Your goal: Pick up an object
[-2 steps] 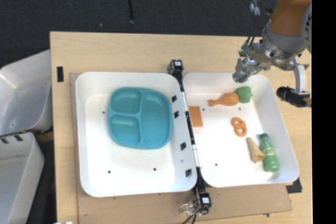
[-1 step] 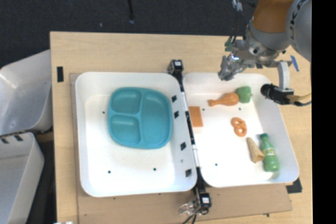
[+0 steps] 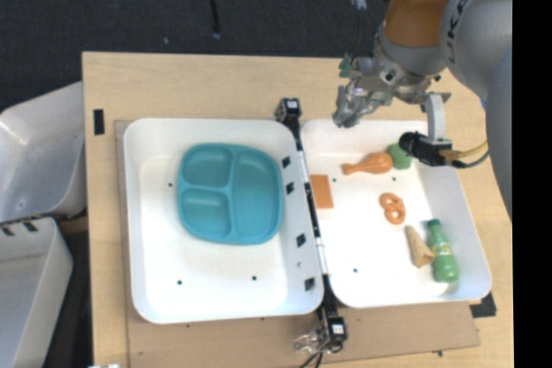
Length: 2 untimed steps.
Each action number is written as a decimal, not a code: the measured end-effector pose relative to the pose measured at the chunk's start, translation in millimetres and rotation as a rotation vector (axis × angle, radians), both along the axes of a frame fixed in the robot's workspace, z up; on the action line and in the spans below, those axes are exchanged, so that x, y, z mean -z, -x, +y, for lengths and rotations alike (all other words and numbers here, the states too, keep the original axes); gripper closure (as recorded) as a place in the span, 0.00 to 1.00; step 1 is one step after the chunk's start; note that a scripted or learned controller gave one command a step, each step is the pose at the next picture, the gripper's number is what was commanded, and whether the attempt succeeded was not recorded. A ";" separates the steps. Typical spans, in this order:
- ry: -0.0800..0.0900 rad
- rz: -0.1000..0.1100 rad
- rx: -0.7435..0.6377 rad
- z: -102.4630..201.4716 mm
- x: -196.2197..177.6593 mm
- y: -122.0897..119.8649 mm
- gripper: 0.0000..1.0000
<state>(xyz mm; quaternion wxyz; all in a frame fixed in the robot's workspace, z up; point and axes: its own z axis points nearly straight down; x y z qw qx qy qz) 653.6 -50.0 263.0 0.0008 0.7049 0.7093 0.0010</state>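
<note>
We take the drumstick (image 3: 373, 164) as the likeliest target: it lies in the right bin (image 3: 379, 284) near its far edge, long axis running left to right, just below and slightly right of our gripper (image 3: 348, 118). We cannot tell the gripper's state. The same bin holds an orange block (image 3: 321, 191), pretzel (image 3: 392, 208), cone (image 3: 419, 246) and green bottle (image 3: 442, 252). The left bin (image 3: 155, 289) holds a teal tray (image 3: 230, 193).

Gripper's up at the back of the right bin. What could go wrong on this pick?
1. The gripper hangs by the right white bin's far rim; going straight down may strike it.
2. The tan cone touches the green bottle; grabbing one could drag the other.
3. The flat orange block sits near the divider.
</note>
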 end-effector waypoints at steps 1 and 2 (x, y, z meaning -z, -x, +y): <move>0.000 0.000 0.000 45.8 -2.8 -0.5 1.00; 0.000 -0.001 0.000 96.1 -6.4 -3.6 1.00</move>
